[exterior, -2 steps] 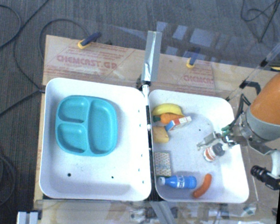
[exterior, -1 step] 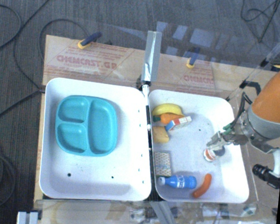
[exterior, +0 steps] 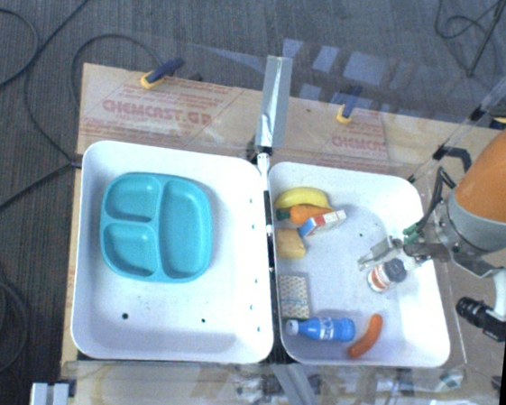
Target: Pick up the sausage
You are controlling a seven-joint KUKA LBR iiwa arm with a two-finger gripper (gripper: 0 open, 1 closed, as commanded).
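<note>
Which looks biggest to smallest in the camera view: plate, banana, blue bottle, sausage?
1. plate, by far the largest
2. blue bottle
3. banana, close to the bottle, so those two are hard to rank
4. sausage, thinnest and smallest

The bench (exterior: 190, 113) is a light brown board w/ faded red print on its surface. Directly on it sit two shallow white bins, side by side and touching along their inner edges. Taking the left bin (exterior: 167, 323) as landmark: the right bin (exterior: 419, 339) is just to its right; a yellow clamp (exterior: 161, 72) grips the board edge behind it; a second yellow clamp (exterior: 345, 110) is behind and further right.
</note>
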